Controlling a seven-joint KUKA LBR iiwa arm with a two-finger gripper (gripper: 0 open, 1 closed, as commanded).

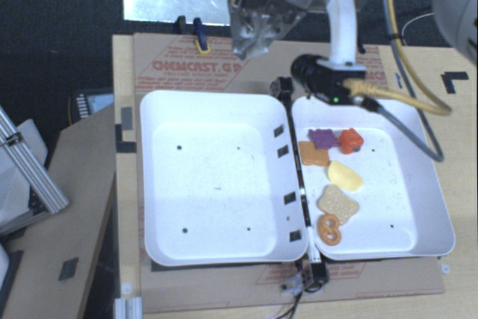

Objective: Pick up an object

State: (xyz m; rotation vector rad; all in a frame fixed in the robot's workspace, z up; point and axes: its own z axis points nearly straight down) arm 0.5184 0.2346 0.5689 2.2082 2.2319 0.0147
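My gripper (249, 48) hangs high above the back edge of the bench, behind the left bin (160, 160). Nothing shows between its fingertips. In the right bin (418, 183) lie several small things near its left side: a purple piece (323, 137), a red piece (350, 140), an orange piece (313, 155), a yellow lump (344, 175), a tan cracker-like piece (337, 204) and an orange pretzel shape (328, 229).
Both white bins rest on a cardboard sheet (187, 65) on the bench. A blue and yellow clamp (200, 37) stands at the sheet's back edge. A metal rail (30, 168) lies off the bench at the left.
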